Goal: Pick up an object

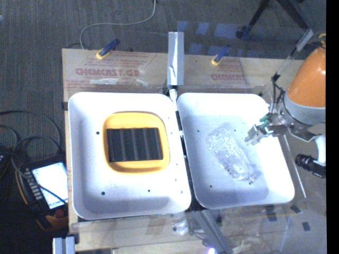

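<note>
A clear crumpled plastic bottle (230, 152) lies slantwise in the right bin (201, 110), near its middle. A yellow-framed object with a dark ribbed insert (135, 142) rests flat in the left bin (85, 120). My gripper (255, 134) hangs over the right bin's right side, just to the right of and above the bottle's upper end. Nothing shows between its fingers. The arm's orange band (312, 78) sits at the right edge.
Two clamps with yellow and blue handles (107, 48) (221, 56) hold the board at the back. A metal strip (175, 62) stands between the bins. Cables and a lit screen (50, 181) lie on the floor to the left.
</note>
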### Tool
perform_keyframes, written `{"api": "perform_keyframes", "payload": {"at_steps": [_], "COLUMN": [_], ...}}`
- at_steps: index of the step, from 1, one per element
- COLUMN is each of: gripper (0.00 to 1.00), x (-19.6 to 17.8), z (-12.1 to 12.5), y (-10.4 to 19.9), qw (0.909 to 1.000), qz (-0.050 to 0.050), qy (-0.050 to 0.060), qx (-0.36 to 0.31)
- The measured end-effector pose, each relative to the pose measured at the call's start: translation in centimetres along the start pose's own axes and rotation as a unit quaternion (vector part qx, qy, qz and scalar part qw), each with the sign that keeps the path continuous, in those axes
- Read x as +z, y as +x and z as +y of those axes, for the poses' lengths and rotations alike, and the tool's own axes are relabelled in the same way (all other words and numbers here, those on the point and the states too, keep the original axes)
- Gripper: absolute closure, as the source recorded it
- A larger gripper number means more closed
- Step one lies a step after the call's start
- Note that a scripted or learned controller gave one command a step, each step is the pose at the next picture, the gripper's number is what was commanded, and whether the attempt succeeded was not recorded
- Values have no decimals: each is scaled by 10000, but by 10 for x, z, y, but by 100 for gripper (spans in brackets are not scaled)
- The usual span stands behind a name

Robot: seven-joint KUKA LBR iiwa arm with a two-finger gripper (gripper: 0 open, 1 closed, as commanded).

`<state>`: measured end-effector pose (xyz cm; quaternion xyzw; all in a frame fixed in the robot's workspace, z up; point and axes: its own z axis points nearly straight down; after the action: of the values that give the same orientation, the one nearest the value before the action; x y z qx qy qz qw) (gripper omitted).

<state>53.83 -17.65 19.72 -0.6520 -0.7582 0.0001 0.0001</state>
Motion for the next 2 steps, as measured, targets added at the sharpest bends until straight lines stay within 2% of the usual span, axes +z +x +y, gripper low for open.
{"api": "perform_keyframes", "payload": {"at_steps": [1, 2], "gripper": [0, 0], "x": [0, 51], "z": [0, -53], "y": [0, 18], "qw": [10000, 10000], "qz": [-1, 7], "qy": [1, 13], "qx": [1, 33]}}
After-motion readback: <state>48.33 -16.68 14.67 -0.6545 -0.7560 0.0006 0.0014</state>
